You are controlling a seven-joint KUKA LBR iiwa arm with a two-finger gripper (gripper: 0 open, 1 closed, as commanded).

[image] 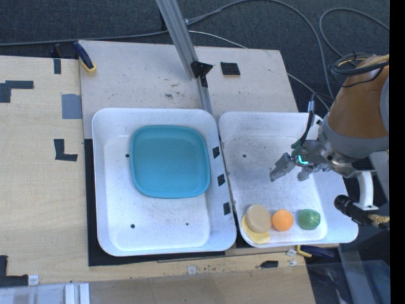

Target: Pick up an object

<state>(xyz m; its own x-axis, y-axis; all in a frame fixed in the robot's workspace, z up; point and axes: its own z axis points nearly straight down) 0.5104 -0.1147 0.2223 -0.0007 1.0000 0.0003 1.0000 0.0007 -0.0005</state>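
My gripper (293,171) hangs over the middle of the right bin (253,135), its two fingers spread apart with nothing between them. Along the bin's near edge lie three small objects in a row: a tan round piece on a yellow base (257,221), an orange ball (282,220) and a green ball (309,219). The gripper is above and apart from them, roughly over the gap behind the orange and green balls.
The left bin (111,170) holds a blue square plate (169,161). A grey metal bar (183,40) slants down to the seam between the bins. Cables lie on the dark floor behind the bench.
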